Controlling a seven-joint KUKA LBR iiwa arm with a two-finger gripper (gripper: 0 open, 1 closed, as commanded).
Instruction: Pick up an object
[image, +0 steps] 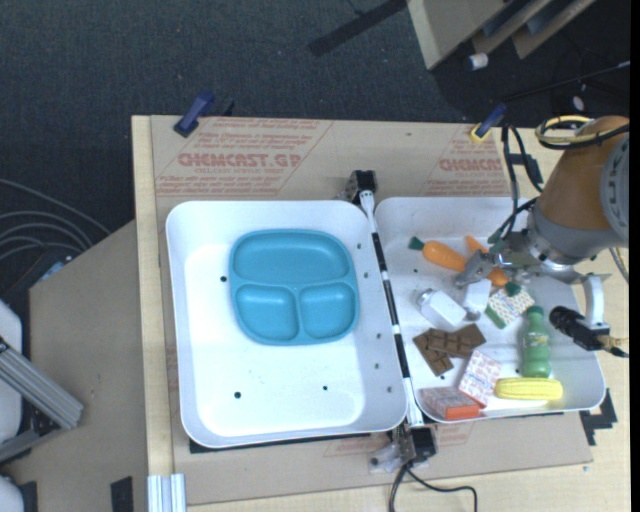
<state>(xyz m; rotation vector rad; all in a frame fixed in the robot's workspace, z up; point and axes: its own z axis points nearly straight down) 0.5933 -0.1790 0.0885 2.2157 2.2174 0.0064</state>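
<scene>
While the grey arm (585, 200) with its orange band reaches in from the right edge of the view, its gripper (482, 272) hangs low over the right bin (590, 392), just below and right of the toy carrot (443, 254). Whether the metal fingers stand apart or together I cannot tell, since they blur into the clutter beneath them, and nothing is seen caught between them. Taking the carrot as the mark: it lies in the upper left part of the right bin, its green tip pointing left. Below it, near the bin's middle, rests a small white bottle (443, 307), tilted on its side. Further below the carrot lies a brown chocolate bar (449, 347), and under that a flat white packet with red print (478, 376), with a red-orange item (460, 408) at the bin's bottom edge. Down and to the right of the carrot stands a green bottle (536, 342), and below that a yellow corn cob (528, 388) lies flat. A small green-and-white carton (508, 305) sits just beside the gripper. Well to the carrot's left, the left bin (190, 320) holds a blue divided plate (294, 285).
</scene>
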